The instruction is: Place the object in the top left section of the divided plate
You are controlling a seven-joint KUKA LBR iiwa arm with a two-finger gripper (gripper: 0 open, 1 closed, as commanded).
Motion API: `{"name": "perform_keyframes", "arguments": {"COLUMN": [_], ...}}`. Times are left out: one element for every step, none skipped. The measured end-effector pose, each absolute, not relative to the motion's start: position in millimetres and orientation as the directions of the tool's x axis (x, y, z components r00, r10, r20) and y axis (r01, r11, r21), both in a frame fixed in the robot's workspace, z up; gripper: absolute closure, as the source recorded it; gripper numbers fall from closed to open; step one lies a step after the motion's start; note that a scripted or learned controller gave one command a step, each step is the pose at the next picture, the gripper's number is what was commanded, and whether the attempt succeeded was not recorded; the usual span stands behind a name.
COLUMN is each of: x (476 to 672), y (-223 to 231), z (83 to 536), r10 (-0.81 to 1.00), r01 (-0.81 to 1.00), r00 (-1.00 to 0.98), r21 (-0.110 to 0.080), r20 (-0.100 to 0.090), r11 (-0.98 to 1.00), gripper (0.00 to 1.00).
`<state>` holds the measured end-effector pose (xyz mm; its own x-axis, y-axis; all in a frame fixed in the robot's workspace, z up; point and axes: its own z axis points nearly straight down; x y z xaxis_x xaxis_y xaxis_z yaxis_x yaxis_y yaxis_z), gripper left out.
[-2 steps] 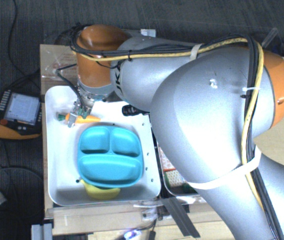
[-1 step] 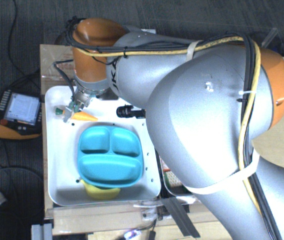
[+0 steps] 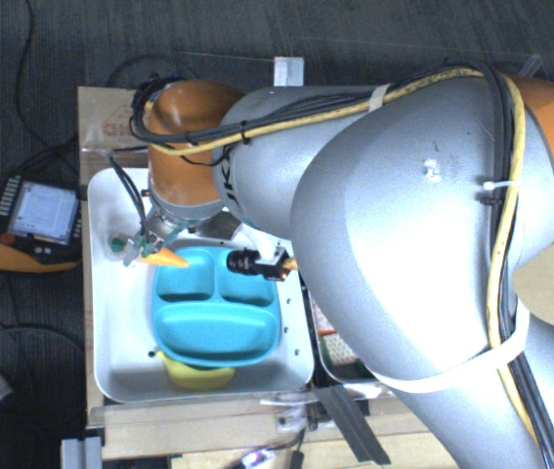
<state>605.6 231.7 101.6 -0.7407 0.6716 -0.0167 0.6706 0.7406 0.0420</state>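
Carrot [image 3: 166, 257], orange, tapered, green-topped, at blue divided plate [image 3: 218, 311] corner, beneath pincer [image 3: 149, 244]

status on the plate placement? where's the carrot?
Done: the arm has the gripper at the blue divided plate in the left bin.
In hand: an orange carrot-like object sits at the gripper tip, over the plate's top left corner; a grasp isn't clear.
Left: the top left section looks bare, so placing remains.
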Motion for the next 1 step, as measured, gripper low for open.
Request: {"name": "perform_keyframes", "arguments": {"x": [614.5], "y": [204.6], "z": [250.0], "r10": [0.553], "r01": [0.553], "r00": [-0.833], "r21": [-0.001], "r20": [-0.003], "r11": [0.833], "gripper": [1.0]}}
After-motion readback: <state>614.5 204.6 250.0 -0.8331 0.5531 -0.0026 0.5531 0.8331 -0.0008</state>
